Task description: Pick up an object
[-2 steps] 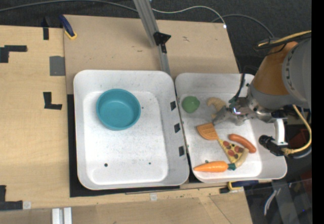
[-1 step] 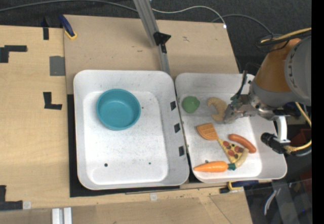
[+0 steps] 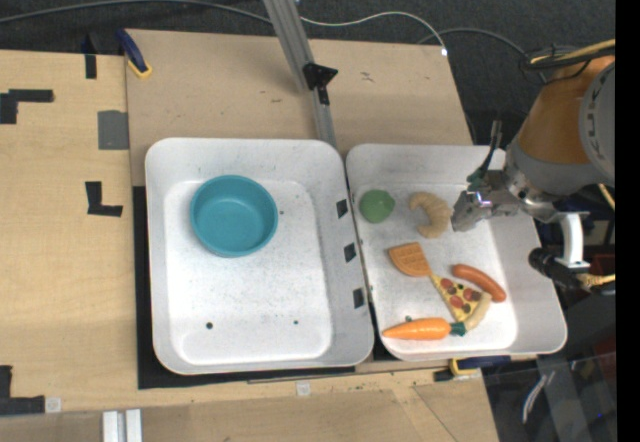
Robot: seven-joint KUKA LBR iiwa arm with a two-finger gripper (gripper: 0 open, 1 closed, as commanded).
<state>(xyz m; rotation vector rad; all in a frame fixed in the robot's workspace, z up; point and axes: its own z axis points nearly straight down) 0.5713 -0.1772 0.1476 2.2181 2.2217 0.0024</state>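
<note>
The right bin [image 3: 520, 330] holds several toy foods: a green ball [image 3: 376, 206], a tan croissant-like piece [image 3: 433, 213], an orange spatula-shaped piece [image 3: 409, 259], a pizza slice [image 3: 462, 300], a red sausage [image 3: 479, 281] and a carrot [image 3: 417, 330]. My gripper [image 3: 470, 212] hangs low over the right side of this bin, just right of the tan piece. Nothing shows between its fingers.
The left bin [image 3: 170, 330] holds a teal bowl [image 3: 234, 215]. A grey metal pole [image 3: 290, 25] slants down to the gap between the bins. Cables run over the dark floor behind the bench.
</note>
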